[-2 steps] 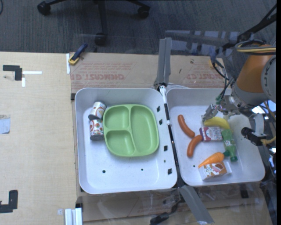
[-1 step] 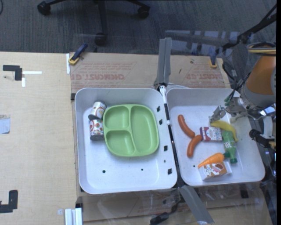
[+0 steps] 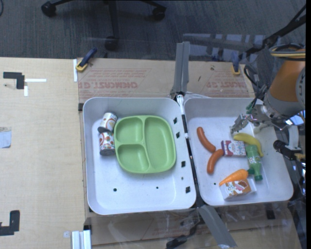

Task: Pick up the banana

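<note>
Robotics lab: a bench with two white bins [image 3: 92, 160], a grey arm [image 3: 286, 82], loose cables [image 3: 286, 29], carpet and office-chair wheels [image 3: 48, 7] beyond.

Red lettering on the brown cardboard sheet [image 3: 124, 78] behind the left bin reads upside down, apparently "CHEMCAT"; the rest is illegible. Print on the can [image 3: 106, 141], small box [image 3: 233, 148] and carton [image 3: 239, 188] is too small to read.

My arm [image 3: 286, 82] was grey with an orange band. The banana [image 3: 249, 141] was yellow, the divided tray [image 3: 146, 144] pale green, both bins [image 3: 141, 199] white, two sausages [image 3: 206, 138] red-orange, the carrot [image 3: 234, 176] orange, the bottle [image 3: 254, 163] green.
</note>
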`<act>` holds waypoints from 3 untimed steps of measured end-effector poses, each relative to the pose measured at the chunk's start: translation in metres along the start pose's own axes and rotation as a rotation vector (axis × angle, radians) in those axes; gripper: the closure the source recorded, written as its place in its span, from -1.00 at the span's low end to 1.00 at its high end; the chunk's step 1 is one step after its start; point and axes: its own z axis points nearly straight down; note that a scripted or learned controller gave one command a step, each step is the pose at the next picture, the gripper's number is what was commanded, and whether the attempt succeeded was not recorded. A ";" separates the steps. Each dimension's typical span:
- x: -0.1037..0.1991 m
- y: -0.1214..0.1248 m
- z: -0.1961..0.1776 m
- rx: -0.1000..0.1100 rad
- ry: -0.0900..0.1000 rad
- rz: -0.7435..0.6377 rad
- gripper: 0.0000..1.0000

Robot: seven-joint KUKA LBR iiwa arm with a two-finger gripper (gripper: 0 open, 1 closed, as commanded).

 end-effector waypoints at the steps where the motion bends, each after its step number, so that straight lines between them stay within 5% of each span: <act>1: -0.004 -0.025 -0.001 0.000 0.003 -0.080 -1.00; 2: -0.005 -0.024 -0.011 -0.002 0.001 -0.078 1.00; 3: -0.005 -0.024 -0.010 -0.001 0.002 -0.077 -1.00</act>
